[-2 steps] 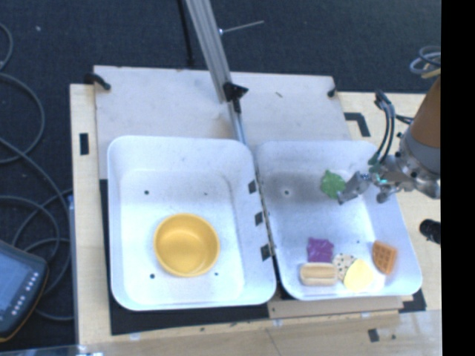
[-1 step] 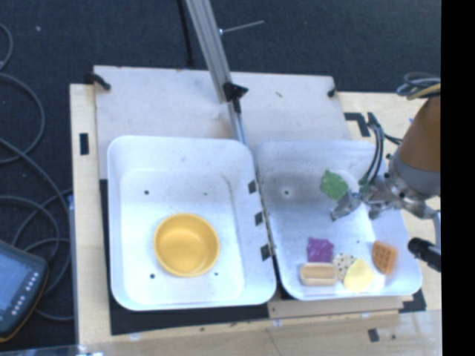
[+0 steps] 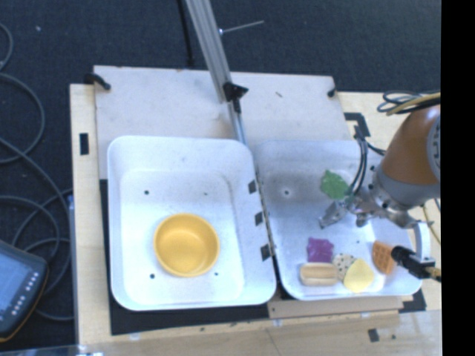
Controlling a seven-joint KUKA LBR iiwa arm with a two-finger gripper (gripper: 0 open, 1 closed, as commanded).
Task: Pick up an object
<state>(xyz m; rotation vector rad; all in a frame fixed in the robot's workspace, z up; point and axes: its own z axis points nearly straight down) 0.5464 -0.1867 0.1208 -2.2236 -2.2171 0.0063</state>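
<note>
The right bin (image 3: 297,169) holds several small objects. A green piece (image 3: 335,184) lies near its middle right. Along the front edge sit a purple block (image 3: 320,249), a tan bread-like roll (image 3: 318,274), a small speckled piece (image 3: 343,262), a pale yellow piece (image 3: 359,276) and an orange waffle-like piece (image 3: 383,257). My gripper (image 3: 335,214) hangs low over the bin floor, just below the green piece and above the purple block. Nothing is visibly held in it.
A yellow bowl (image 3: 186,244) stands in the left bin (image 3: 133,169). A metal rail (image 3: 211,43) slants down from the top to the wall between the bins. The arm's orange band (image 3: 413,147) overhangs the right bin's right edge.
</note>
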